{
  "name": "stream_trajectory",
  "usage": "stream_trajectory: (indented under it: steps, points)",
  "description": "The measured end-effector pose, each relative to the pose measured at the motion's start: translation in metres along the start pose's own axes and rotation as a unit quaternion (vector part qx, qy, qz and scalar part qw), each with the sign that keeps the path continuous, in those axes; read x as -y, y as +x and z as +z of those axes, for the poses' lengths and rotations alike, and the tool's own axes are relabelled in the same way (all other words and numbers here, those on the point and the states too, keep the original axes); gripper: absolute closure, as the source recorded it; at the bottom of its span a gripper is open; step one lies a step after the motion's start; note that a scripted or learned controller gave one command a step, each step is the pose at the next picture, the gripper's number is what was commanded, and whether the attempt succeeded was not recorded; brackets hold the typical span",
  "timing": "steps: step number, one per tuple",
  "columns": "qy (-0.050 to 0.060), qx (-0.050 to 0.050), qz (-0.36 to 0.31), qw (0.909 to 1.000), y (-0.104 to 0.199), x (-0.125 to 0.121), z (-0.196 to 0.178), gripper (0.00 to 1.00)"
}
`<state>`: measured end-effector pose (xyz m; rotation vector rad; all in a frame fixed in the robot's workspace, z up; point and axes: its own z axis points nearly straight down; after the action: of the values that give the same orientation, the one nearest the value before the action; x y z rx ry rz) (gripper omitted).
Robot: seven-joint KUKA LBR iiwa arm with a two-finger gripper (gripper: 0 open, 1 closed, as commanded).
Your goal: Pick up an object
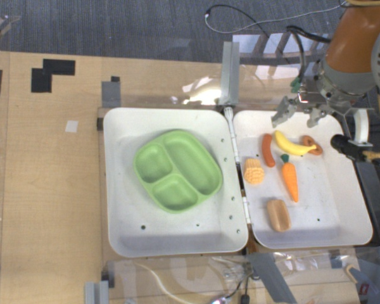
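Yellow against the white floor of the right bin [342, 227], the banana [290, 144] is the toy nearest the gripper [302, 114], which hovers over the bin's far edge with its fingers spread wide and nothing between them. To pick well, I judge the gripper should come down a little nearer and straddle the banana across its narrow width, not along its curve. Crowding is the hazard: a small orange-brown piece [311, 144] touches the banana's right end, the sausage [268, 149] lies just left, and the carrot [290, 178] sits just nearer. The corn [254, 171] and the bread roll [278, 215] lie further off. In the left bin [120, 227], the green divided plate [177, 170] plays no part.
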<state>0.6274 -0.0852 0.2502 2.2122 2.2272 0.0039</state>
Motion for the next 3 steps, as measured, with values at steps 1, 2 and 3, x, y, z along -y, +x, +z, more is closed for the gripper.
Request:
stream_trajectory:
  steps: [1, 2, 3]
  points:
    - [-0.001, 0.001, -0.025, 0.9997, -0.025, -0.033, 0.013, 0.0]
    - [-0.001, 0.0, -0.13, 0.9915, -0.039, -0.011, 0.155, 0.0]
    - [-0.005, 0.002, -0.131, 0.9914, -0.041, -0.014, 0.138, 1.0]
